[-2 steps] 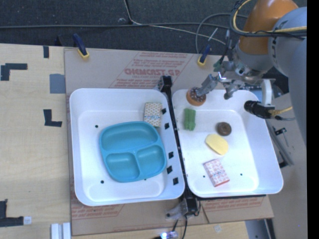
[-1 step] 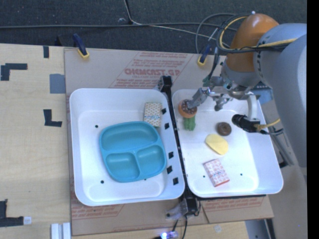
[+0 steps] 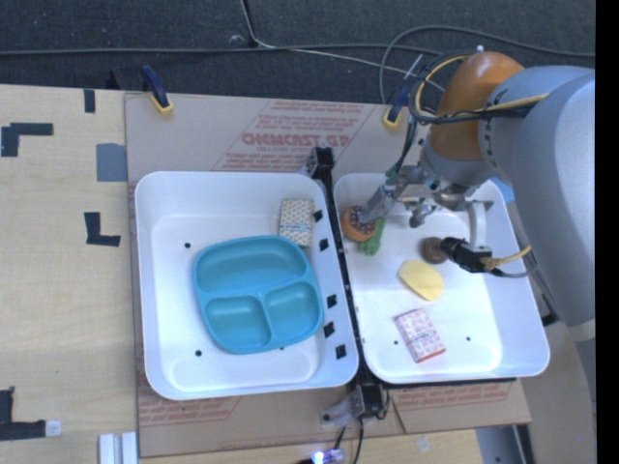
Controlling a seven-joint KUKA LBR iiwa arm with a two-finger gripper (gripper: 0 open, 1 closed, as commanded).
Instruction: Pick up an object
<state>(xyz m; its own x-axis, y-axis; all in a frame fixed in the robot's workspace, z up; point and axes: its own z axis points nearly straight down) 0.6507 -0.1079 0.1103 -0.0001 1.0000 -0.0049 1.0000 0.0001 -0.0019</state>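
Claw (image 3: 418,206) low in right bin (image 3: 503,361), near a green-and-orange toy (image 3: 366,230) by the divider; claw opening can't be made out. Yellow lump (image 3: 422,279) and red-patterned packet (image 3: 420,336) lie apart; blue tray (image 3: 257,292) in left bin (image 3: 164,356).

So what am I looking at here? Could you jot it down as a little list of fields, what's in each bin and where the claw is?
left bin: blue divided tray; small patterned packet by its far corner
right bin: orange-and-green toy, yellow lump, small brown object, red-patterned packet
arm: reaches in from the right, over the right bin
claw: above the far part of the right bin, near the orange-and-green toy
held: nothing visibly gripped
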